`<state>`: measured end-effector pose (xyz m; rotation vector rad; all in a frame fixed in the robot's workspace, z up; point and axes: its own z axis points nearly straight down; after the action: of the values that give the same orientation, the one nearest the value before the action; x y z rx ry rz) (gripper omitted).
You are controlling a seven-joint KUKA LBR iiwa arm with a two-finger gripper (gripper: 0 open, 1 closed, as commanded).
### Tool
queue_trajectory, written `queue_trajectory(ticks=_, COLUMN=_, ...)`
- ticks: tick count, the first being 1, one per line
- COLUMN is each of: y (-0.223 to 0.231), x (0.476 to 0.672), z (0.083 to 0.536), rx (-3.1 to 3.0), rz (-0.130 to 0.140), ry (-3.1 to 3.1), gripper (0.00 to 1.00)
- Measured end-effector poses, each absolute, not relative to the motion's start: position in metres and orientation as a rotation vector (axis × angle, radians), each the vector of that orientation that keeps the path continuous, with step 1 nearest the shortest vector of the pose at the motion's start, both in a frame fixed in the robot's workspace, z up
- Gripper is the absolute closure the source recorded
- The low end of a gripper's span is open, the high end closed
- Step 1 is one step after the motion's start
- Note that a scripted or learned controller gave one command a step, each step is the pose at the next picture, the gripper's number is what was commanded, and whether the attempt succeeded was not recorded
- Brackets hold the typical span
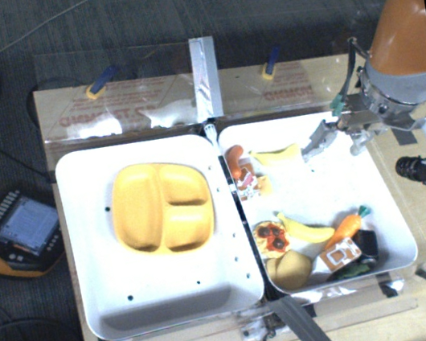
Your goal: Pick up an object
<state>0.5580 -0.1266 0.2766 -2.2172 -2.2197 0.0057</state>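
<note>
— What is seen of the bins (165, 313)?
— Smooth, glossy white plastic is shown.
— And the yellow tray (161, 207)?
— Matt, moulded plastic is suggested.
— The far strip (205, 77)?
— Bright metal is seen, beside clear film (127, 99).

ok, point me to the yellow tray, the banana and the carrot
yellow tray (161, 207): camera view, on its centre, in the left bin.
banana (309, 231): camera view, on the middle of its curve, in the right bin.
carrot (347, 226): camera view, on its orange body, right of the banana.
</note>
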Motion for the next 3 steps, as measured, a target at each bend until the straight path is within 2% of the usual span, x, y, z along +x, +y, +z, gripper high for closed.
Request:
queue_trajectory(ticks=1, y=-0.092, x=0.538, z=0.278, rx=-2.13, rz=0.008, ry=-2.302, gripper=0.0)
queue_trajectory(ticks=2, y=-0.106, x=0.495, z=0.16, rx=-2.109, rz=0.005, ry=-2.319, gripper=0.0)
queue_trajectory(ticks=3, y=-0.157, x=0.488, z=0.088, rx=-2.068, rz=-0.011, ry=-2.372, gripper=0.0)
